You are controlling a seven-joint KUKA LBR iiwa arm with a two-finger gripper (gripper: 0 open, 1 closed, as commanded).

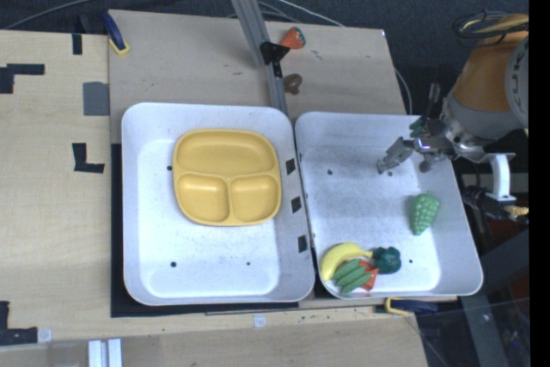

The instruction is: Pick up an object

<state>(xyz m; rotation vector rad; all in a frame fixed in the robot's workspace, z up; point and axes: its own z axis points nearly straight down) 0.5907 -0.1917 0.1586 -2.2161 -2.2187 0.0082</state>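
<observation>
Hand (411,154) hovers open over the right bin (344,185), holding nothing visible.

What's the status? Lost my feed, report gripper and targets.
Gripper open, nothing held, over right bin. Green grapes just below it. Banana and toy pile at front edge. Path clear.

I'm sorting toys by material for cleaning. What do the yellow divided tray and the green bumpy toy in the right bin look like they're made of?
The yellow divided tray looks like moulded plastic with a matte finish: one even colour, rounded compartment edges, only soft highlights. The green bumpy toy seems plastic or rubber, going by its uniform colour and knobbly moulded surface; the view is too coarse to tell which.
</observation>
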